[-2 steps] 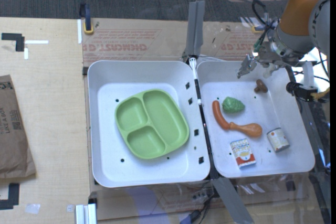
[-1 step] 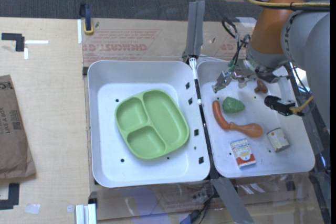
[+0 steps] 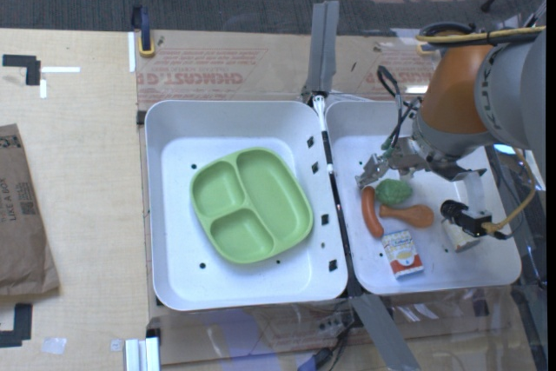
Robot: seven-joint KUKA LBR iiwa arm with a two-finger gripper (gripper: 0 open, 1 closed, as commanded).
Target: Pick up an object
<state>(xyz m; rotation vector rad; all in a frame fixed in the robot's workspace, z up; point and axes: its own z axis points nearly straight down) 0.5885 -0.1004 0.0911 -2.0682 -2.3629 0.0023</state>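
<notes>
White right bin [image 3: 486, 269] holds broccoli [image 3: 393, 190], hot dog [image 3: 373, 212], orange carrot-like piece [image 3: 412, 215] and small carton [image 3: 402, 255]. Gripper [image 3: 380, 172] sits low just above-left of the broccoli, nothing visibly between its fingers; open or closed: cannot tell. Left bin [image 3: 165, 213] holds a green divided plate [image 3: 252, 206]

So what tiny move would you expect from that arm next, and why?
Probably a short drop straight down. The gripper sits above the green broccoli-like toy in the right bin, holding nothing, with the sausage and small carton close by.
</notes>
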